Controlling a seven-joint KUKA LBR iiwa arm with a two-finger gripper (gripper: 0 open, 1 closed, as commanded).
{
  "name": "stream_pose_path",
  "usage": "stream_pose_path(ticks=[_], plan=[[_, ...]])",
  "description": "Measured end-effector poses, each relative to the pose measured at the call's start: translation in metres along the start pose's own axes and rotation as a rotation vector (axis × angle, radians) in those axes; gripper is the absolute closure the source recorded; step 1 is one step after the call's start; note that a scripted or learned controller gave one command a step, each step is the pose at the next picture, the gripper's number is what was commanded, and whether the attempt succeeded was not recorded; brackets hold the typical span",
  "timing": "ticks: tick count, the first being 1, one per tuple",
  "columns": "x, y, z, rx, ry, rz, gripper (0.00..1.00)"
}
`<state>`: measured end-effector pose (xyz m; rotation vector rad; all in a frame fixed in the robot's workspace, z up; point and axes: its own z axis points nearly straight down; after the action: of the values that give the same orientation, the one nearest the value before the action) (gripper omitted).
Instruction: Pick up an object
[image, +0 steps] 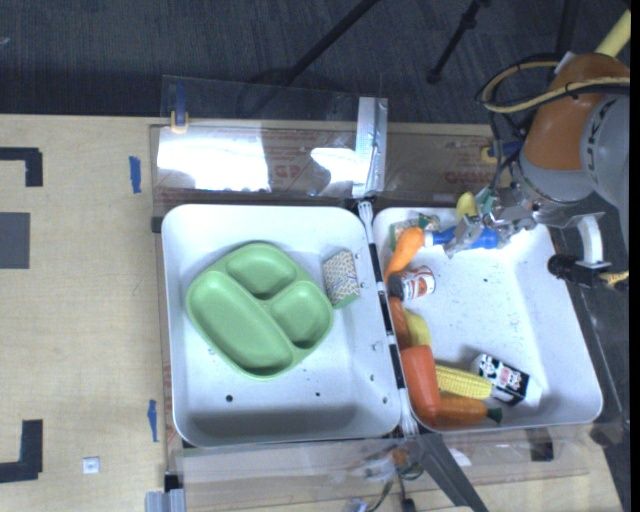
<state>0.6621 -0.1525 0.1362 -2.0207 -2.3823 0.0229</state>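
Note:
The arm's orange band (560, 140) is at the upper right, and my gripper (487, 222) reaches down over the back of the right bin (540, 300). A blue object (478, 240) and a small yellow piece (465, 205) lie right at the gripper's tip; whether either is held is unclear. Along the bin's left side lie an orange carrot (404, 248), a small red-and-white can (419, 285) and a long orange-red toy (420, 378). A yellow corn cob (462, 380) and a black-and-white carton (503, 378) rest near the front.
The left bin (200, 400) holds a green divided plate (258, 308) and a small patterned cup (342, 277) by its right wall. A clear plastic panel (260, 150) stands behind the bins. Cables (520, 85) loop above the arm.

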Motion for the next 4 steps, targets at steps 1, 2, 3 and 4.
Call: stream_pose_path(ticks=[1, 2, 3, 4], plan=[[0.067, -0.016, -0.059, -0.019, -0.003, -0.042, 1.00], [0.067, -0.016, -0.059, -0.019, -0.003, -0.042, 0.00], [0.044, -0.039, 0.016, -0.049, -0.010, -0.050, 0.00], [0.012, -0.096, 0.011, -0.022, -0.006, -0.142, 0.00]])
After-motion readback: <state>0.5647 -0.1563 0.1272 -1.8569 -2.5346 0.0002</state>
